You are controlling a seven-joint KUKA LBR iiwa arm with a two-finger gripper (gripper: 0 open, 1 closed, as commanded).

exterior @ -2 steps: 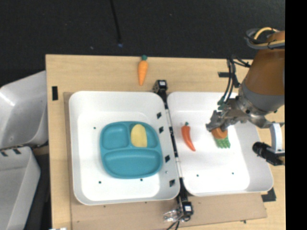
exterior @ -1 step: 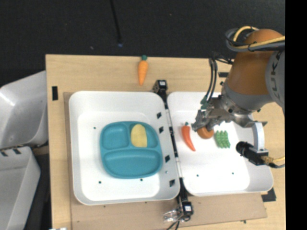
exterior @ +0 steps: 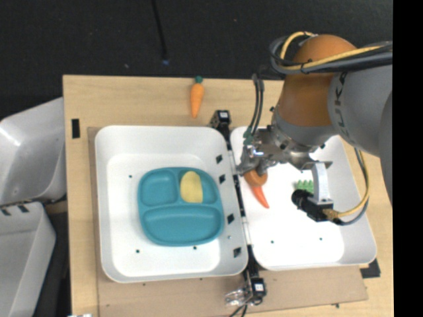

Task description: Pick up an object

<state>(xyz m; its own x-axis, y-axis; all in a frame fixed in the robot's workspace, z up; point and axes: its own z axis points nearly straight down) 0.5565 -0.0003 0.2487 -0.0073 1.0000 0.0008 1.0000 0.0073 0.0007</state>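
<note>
While a second carrot [exterior: 196, 97] lies on the bench, the tool [exterior: 254, 167] grips a carrot [exterior: 258, 189].

Bench [exterior: 79, 256] bears bins [exterior: 109, 243], perhaps carrot [exterior: 196, 98].

A blue divided plate [exterior: 178, 210] lies in the middle of the left white bin [exterior: 109, 243], a yellow piece [exterior: 192, 187] in its upper-right compartment, and beyond that bin a small carrot [exterior: 196, 98] rests on the bench [exterior: 132, 98].
</note>
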